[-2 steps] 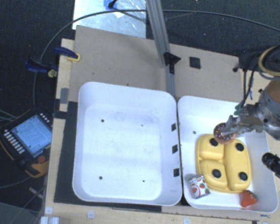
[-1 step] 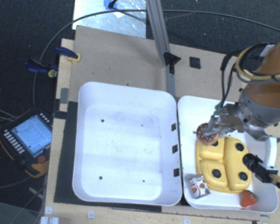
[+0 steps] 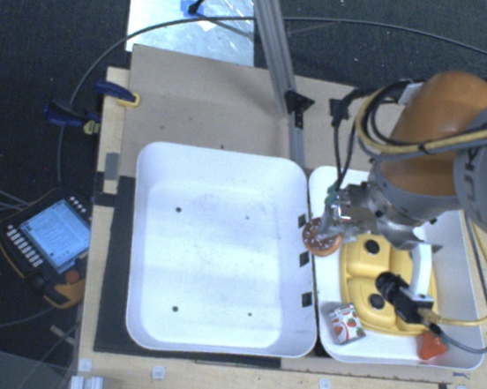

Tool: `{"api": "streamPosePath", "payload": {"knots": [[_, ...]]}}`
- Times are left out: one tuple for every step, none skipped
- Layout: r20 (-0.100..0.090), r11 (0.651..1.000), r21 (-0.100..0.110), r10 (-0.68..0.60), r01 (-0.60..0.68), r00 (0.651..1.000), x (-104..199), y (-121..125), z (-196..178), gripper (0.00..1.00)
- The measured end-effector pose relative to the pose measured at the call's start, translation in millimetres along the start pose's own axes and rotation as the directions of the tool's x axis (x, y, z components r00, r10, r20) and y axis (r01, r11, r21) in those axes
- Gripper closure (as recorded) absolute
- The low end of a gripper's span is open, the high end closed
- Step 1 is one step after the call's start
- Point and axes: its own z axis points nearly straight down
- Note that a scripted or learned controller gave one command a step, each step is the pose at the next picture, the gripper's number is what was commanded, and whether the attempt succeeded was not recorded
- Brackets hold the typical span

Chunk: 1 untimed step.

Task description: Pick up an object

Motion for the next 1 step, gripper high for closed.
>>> {"api": "streamPosePath", "payload": {"knots": [[0.000, 1.000, 0.001, 0.000, 0.000, 1.000, 55.5, -1.1, 13.6, 1.00]]}}
